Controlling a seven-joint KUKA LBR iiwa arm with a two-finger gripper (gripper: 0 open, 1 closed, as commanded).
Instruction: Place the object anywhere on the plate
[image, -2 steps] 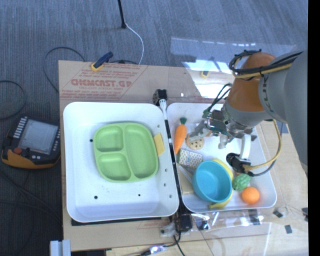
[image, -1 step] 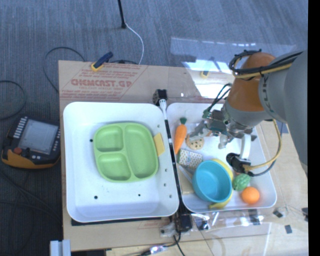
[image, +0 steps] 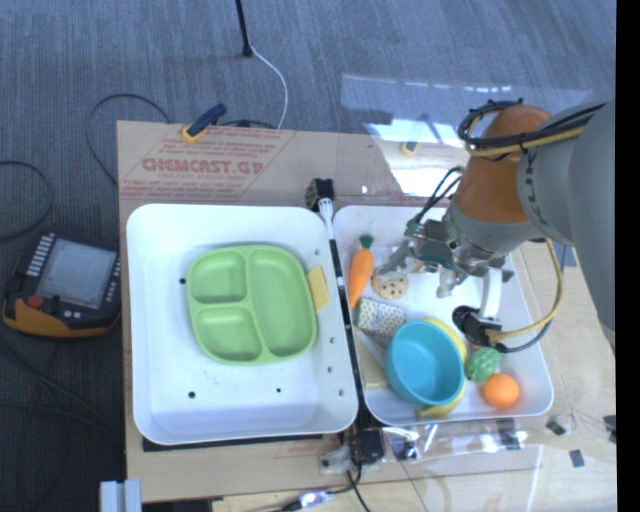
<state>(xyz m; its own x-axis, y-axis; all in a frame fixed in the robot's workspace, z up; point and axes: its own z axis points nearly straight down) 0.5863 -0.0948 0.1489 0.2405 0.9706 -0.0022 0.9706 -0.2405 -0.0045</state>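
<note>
- The claw (image: 432, 262) hangs over the right bin (image: 535, 400); whether it is parted or closed I cannot tell, and nothing shows between its tips.
- Just beside it lie a cookie (image: 391, 286) and a carrot (image: 358, 276), either a likely pick; I judge a straight drop onto one best.
- Nearby, the blue bowl (image: 424, 362) crowds the approach.
- Farthest off, past the bins' shared rims, the green plate (image: 249, 303) offers open room; lift clear first.
</note>
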